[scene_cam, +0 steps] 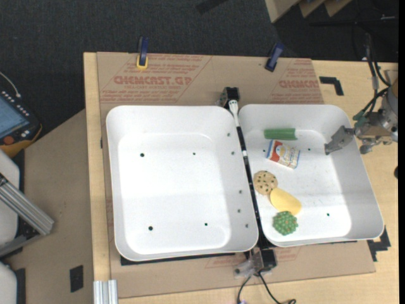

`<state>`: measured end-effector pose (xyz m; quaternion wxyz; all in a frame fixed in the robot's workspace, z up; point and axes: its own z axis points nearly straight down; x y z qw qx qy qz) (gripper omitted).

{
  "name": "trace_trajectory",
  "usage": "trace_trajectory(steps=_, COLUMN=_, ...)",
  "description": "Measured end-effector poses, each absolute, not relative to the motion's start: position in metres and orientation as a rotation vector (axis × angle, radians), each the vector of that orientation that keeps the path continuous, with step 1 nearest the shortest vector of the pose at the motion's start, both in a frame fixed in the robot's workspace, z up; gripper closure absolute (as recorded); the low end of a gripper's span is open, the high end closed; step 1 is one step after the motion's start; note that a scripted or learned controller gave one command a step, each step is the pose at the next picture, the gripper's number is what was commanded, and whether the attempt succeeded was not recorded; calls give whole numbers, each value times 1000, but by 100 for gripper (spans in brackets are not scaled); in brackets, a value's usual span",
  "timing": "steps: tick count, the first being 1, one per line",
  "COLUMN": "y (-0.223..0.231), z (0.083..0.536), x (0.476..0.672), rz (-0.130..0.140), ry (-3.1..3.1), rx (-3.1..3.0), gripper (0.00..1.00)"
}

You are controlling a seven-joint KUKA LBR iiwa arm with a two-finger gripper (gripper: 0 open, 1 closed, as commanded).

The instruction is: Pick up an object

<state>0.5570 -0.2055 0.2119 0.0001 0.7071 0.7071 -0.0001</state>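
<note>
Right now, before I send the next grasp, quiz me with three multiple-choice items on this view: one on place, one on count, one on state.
1. Where do the objects lie?
A. left bin
B. right bin
C. on the cardboard

2. How many objects are in that bin?
A. three
B. five
C. seven

3. How does the gripper stand to the objects?
A. clamped on the cookie
B. lifting the green cylinder
C. apart from all of them, near the bin's right rim

Key:
1 B, all sit in the right bin, none in the left bin.
2 B: green cylinder, small carton, cookie, yellow piece, green broccoli-like piece.
3 C, the gripper touches no object.
</note>
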Motion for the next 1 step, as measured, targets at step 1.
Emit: trace_trajectory(steps=1, y=-224, z=312, x=646, rz=10, ry=2214, rx=2204, gripper=0)
